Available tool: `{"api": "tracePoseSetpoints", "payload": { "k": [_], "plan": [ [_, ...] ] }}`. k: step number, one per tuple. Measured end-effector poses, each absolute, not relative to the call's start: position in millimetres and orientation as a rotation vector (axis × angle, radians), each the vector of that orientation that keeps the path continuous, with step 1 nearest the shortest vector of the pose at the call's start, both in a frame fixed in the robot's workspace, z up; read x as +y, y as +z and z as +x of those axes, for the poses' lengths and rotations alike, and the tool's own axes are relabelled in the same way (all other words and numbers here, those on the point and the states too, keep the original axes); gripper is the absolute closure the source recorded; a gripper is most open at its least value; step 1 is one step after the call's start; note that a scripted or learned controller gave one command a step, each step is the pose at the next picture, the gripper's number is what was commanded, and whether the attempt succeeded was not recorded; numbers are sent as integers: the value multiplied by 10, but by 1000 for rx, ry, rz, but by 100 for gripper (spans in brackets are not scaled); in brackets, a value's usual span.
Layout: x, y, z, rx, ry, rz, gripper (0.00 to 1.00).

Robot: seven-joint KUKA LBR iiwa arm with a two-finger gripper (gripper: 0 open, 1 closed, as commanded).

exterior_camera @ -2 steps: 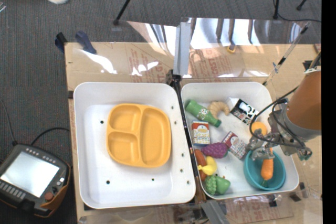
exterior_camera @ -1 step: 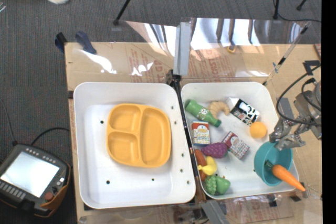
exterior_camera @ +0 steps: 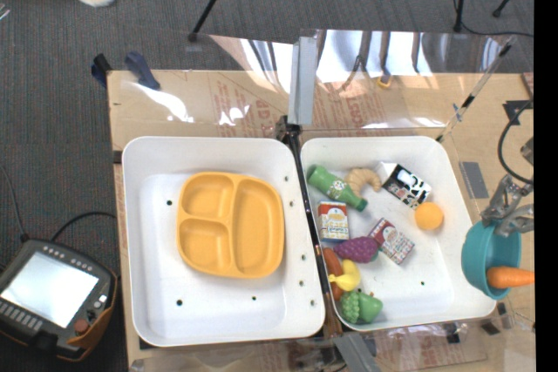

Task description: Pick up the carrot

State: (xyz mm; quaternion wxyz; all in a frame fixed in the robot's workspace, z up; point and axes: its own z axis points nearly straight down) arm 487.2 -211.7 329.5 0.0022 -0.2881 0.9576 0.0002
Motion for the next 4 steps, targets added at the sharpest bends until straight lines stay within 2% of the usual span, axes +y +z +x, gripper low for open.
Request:
{"api": "tracePoseSetpoints", "payload": {
  "k": [1,2,3,4],
  "plan": [
    [-1641,1967,4974,2904,17,-1210,100],
    [-2020,3009,4832,2849,-6,-1307,100],
    [-2117,3667,4849,2751,1,-1508,100],
    [-2057,2182,4772,2738,22,-1537,100]
  ]
}}
